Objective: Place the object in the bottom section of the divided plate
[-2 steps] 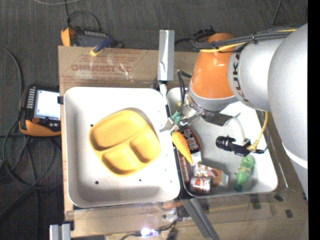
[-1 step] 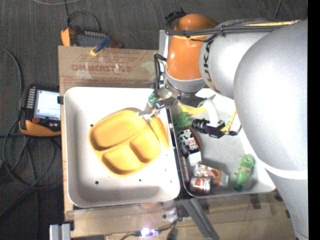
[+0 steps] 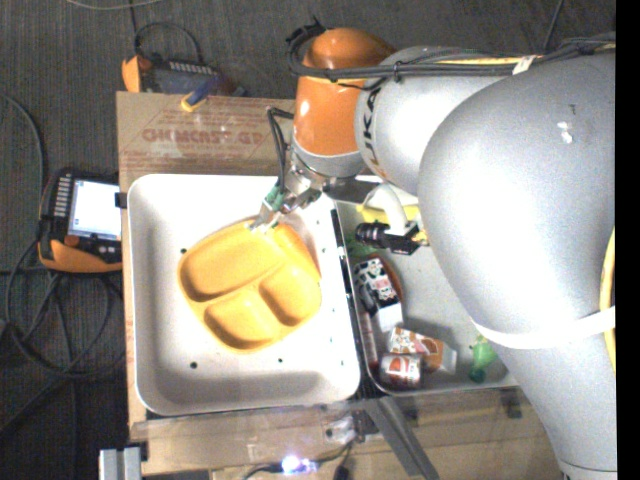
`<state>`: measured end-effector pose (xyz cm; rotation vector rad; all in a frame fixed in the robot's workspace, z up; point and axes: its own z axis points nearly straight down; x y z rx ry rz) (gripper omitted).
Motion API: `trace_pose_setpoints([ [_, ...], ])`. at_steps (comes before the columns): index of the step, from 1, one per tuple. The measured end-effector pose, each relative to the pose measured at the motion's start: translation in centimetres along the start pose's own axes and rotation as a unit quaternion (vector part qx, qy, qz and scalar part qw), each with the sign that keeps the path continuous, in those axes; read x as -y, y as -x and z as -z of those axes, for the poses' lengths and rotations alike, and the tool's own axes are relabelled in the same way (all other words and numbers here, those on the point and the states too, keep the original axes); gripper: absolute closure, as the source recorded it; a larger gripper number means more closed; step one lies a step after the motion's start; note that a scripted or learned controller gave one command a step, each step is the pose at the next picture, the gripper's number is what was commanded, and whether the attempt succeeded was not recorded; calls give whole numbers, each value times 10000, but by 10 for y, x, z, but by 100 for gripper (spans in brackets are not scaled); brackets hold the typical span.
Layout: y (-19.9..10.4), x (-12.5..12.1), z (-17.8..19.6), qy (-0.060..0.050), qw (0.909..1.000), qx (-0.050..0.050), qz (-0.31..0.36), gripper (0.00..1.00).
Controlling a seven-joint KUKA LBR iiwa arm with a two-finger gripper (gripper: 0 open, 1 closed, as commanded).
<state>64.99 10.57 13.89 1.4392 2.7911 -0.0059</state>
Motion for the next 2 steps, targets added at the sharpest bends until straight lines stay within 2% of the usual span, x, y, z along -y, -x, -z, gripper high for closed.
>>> trace_pose_setpoints([
  [1,11,46,69,6,9999,-5,154,100],
  [2,11,46,69,3,9999,-4,154,0],
])
